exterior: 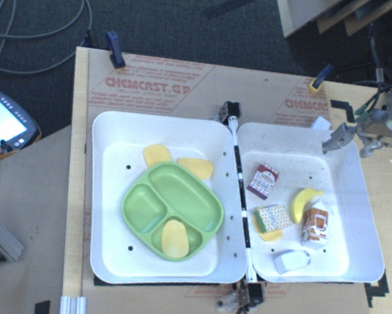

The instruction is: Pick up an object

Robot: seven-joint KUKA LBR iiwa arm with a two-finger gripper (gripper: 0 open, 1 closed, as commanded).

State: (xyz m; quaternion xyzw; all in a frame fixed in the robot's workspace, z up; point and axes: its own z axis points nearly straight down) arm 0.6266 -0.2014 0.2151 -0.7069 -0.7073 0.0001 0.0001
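Gripper [348,137] hung at right bin's [365,205] one-o'clock rim, finger state unclear, nothing seen held; banana [305,201] lay mid-bin toward seven o'clock, best approached from straight above.

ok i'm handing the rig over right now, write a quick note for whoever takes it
Gripper: over the right bin's far right corner, nothing seen between its fingers; open or shut unclear.
Right bin: red carton, banana, orange-and-white carton, patterned block, white piece.
Left bin: green divided tray with a yellow piece in it; two yellow pieces behind the tray.
Done: nothing picked.
Left: descend, grasp one object, lift.
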